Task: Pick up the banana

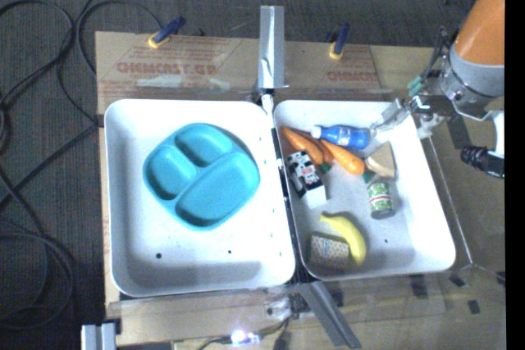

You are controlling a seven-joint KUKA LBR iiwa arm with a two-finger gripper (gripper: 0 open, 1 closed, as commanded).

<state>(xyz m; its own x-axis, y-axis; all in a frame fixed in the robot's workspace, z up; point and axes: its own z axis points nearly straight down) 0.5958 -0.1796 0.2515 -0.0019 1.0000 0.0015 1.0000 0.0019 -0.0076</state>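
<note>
Item: banana [351,234], lying in the near part of the right bin [439,213], not in my grasp.

Contents, right bin: the banana rests curved against a tan sponge-like block [326,251] at the bin's near edge; a small green can [380,199] stands just beyond it; two carrots [320,149] lie slantwise across the far part; a blue bottle with a white cap [343,135] lies touching them; a tan wedge [381,161] sits beside the can; a small black-and-white boxed item [304,174] lies near the dividing wall. Contents, left bin [131,258]: one blue divided tray [202,174]. My claw [392,118] hangs over the right bin's far right corner, well apart from the banana; I cannot tell whether it is wide or narrow.
</note>
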